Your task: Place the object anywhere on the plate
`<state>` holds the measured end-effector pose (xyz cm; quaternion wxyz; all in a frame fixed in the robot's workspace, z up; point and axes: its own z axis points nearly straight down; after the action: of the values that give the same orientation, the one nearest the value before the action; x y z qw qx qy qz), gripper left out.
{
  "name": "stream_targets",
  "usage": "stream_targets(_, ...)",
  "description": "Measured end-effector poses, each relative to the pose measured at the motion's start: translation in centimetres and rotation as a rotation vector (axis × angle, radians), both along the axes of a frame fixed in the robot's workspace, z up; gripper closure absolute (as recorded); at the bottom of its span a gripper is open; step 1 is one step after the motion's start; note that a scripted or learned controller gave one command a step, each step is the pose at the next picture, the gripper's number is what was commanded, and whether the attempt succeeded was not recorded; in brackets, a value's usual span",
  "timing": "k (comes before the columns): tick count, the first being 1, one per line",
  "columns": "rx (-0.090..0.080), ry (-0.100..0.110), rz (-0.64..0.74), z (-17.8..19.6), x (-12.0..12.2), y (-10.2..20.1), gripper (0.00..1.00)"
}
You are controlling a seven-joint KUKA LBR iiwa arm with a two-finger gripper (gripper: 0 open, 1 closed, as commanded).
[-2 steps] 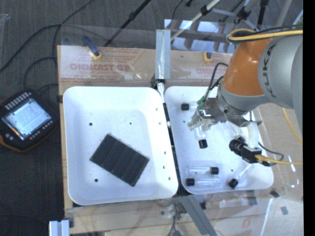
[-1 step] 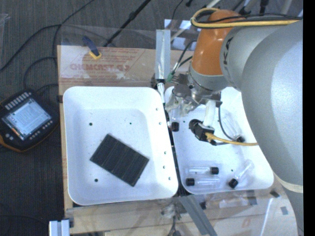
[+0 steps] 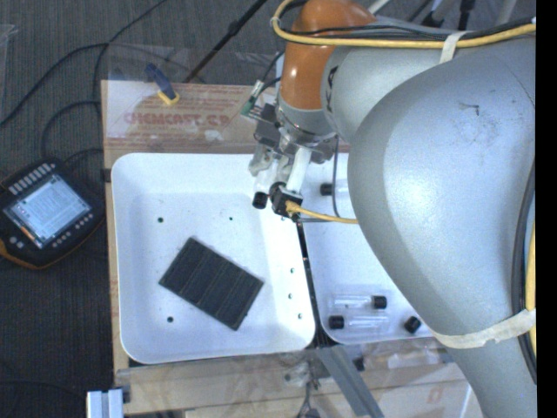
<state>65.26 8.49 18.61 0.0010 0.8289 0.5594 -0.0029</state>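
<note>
A dark ribbed rectangular plate (image 3: 211, 283) lies flat in the left bin (image 3: 139, 233), turned at an angle, toward the front. Two clear tubes with black caps (image 3: 357, 302) (image 3: 359, 322) lie in the right bin (image 3: 324, 259) near its front edge, with a loose black cap (image 3: 412, 325) beside them. My gripper (image 3: 263, 181) hangs over the back right corner of the left bin, close to the wall between the bins and well behind the plate. A small black tip (image 3: 259, 201) shows at its lower end; whether that is a held thing is unclear.
The arm's big grey body covers most of the right bin. A small black knob (image 3: 325, 188) sits at the back of that bin. A cardboard sheet (image 3: 174, 120) lies behind the left bin, and a pendant (image 3: 45, 209) rests on the floor at the left.
</note>
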Motion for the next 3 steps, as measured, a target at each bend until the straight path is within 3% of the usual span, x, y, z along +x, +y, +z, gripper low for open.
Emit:
stream_targets(1, 0.0, -0.001, 0.22, 3.4, 1.0, 6.5, 1.0)
stream_targets(2, 0.003, 0.001, 0.572, 0.6, 1.5, 10.9, 1.0)
stream_targets(3, 0.008, 0.003, 0.939, -4.6, -8.9, 7.6, 1.0)
